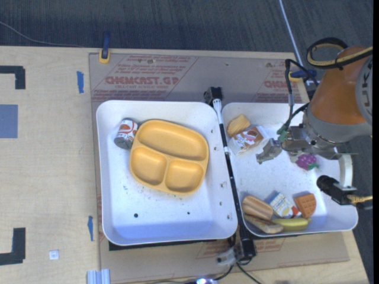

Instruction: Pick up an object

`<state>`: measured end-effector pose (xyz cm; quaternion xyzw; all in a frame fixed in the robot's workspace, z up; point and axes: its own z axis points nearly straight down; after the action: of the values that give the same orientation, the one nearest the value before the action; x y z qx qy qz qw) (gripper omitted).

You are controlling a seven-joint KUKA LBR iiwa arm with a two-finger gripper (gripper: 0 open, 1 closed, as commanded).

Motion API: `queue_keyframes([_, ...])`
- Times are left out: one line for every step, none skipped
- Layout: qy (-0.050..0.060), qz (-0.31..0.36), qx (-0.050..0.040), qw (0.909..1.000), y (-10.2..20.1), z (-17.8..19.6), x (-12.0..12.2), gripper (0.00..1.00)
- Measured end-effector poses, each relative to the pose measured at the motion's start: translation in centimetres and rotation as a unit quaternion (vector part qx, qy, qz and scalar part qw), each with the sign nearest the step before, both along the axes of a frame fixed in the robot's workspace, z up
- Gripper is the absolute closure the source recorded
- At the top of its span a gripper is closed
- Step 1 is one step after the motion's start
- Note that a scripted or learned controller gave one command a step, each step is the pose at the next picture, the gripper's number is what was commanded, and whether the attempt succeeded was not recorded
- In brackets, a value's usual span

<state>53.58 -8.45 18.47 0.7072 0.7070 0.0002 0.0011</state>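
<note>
Purple grapes (307, 161) lie just beside the pincer (283, 145); its grip seems unclear.

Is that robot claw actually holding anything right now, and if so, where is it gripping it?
It cannot be told. The gripper hangs over the right bin, near the purple grapes, with nothing visibly between its fingers.

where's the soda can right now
The soda can lies on its side in the left bin, near its upper-left corner, touching the yellow tray.
</note>
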Motion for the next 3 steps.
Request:
queue_keyframes([0.0, 0.0, 0.0003, 1.0, -1.5, -8.9, 0.9, 0.0])
queue_keyframes([-0.008, 0.0, -0.0021, 1.0, -1.6, -9.5, -4.5, 0.0])
queue_keyframes([-0.013, -0.003, -0.0077, 0.9999, -2.1, -8.3, -4.3, 1.0])
